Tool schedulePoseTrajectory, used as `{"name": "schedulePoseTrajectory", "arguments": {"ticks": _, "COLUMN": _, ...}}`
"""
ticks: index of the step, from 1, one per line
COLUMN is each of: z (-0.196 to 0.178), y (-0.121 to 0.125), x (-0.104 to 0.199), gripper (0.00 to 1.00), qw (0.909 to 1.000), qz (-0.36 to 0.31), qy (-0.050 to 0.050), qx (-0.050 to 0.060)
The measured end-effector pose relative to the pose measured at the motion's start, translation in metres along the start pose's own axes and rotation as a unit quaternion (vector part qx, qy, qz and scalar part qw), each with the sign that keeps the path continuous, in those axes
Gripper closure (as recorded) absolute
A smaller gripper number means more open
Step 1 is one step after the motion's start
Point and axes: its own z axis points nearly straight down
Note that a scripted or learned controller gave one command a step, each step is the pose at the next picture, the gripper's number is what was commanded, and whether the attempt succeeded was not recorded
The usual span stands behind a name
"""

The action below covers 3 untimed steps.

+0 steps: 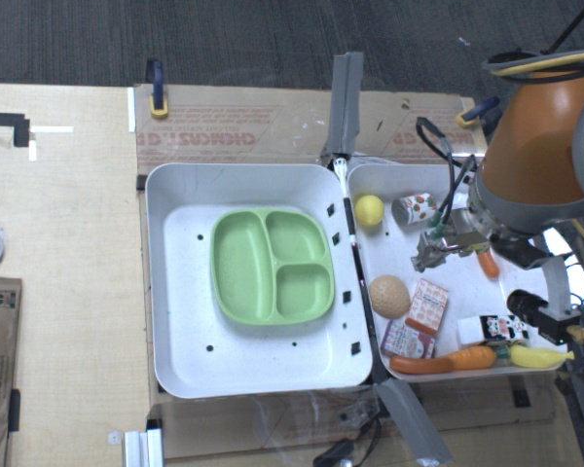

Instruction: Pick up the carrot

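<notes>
An orange carrot [470,358] lies along the front wall of the right bin [409,185], end to end with a longer red-orange piece [417,365]. A smaller orange piece [488,263] shows just right of my gripper, partly under the arm. My gripper [436,249] hangs over the middle of the right bin, well behind the carrot and above the bin floor. The arm's grey and orange wrist [535,144] covers the bin's far right corner. Nothing is visibly held.
In the right bin lie a yellow lemon [369,210], a small printed can [416,207], a brown egg-shaped item [389,296], two red-and-white boxes [428,305], a black-and-white item [496,329] and a banana [540,356]. The left bin [175,358] holds a green divided plate [273,266].
</notes>
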Motion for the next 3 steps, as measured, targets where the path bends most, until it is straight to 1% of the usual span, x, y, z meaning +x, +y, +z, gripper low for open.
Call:
{"name": "schedulePoseTrajectory", "arguments": {"ticks": 1, "z": -0.202, "y": -0.025, "x": -0.077, "gripper": 1.00, "qw": 0.9986, "qz": 0.053, "qy": -0.001, "qx": 0.000}}
{"name": "schedulePoseTrajectory", "arguments": {"ticks": 2, "z": -0.112, "y": -0.051, "x": -0.138, "gripper": 1.00, "qw": 0.9935, "qz": 0.114, "qy": 0.000, "qx": 0.001}}
{"name": "schedulePoseTrajectory", "arguments": {"ticks": 3, "z": -0.039, "y": -0.046, "x": -0.146, "gripper": 1.00, "qw": 0.9353, "qz": 0.354, "qy": 0.000, "qx": 0.002}}
